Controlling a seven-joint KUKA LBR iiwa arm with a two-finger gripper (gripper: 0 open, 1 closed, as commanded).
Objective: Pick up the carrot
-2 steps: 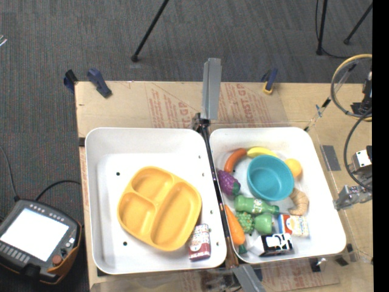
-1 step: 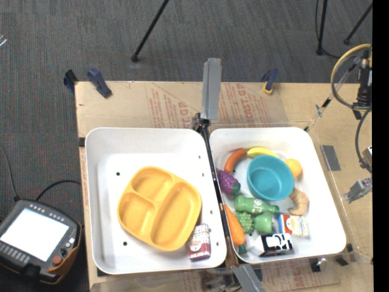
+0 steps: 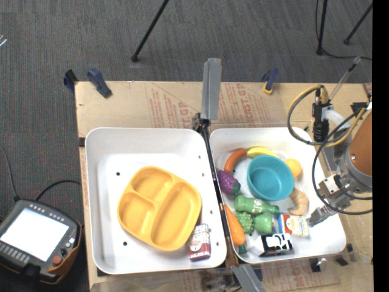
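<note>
**Ana:** Nearest us sits the small can (image 3: 199,242), at the front of the left bin (image 3: 100,163), just beside the yellow plate (image 3: 159,207). Where is the carrot?

**Ben:** The carrot (image 3: 233,222) is in the right bin (image 3: 331,239). It lies along the bin's left wall, with its thin end toward the front. A green bumpy vegetable (image 3: 246,221) touches its right side, and the purple grapes (image 3: 228,181) are just behind its thick end.

**Ana:** And the gripper?

**Ben:** The gripper (image 3: 317,216) hangs over the bin's right side, near the milk carton (image 3: 295,225). It is well apart from the carrot and holds nothing. Whether it is set wide or narrow, I cannot tell from this angle.

**Ana:** So the step in hand is the approach.

**Ben:** I think so. It should cross above the blue bowl (image 3: 270,178) and the green bottle (image 3: 255,205), high enough not to knock them. It should then turn to close across the carrot's width, not along its length.

**Ana:** Where should it grip?

**Ben:** Near the middle, I would say, where the body is thickest and bare. One side has little room against the wall, and the other is crowded by the green vegetable. It should come straight down, or it may pinch the neighbour. There is also an orange curved thing (image 3: 234,159) at the back, which should not be mistaken for the carrot.
</note>
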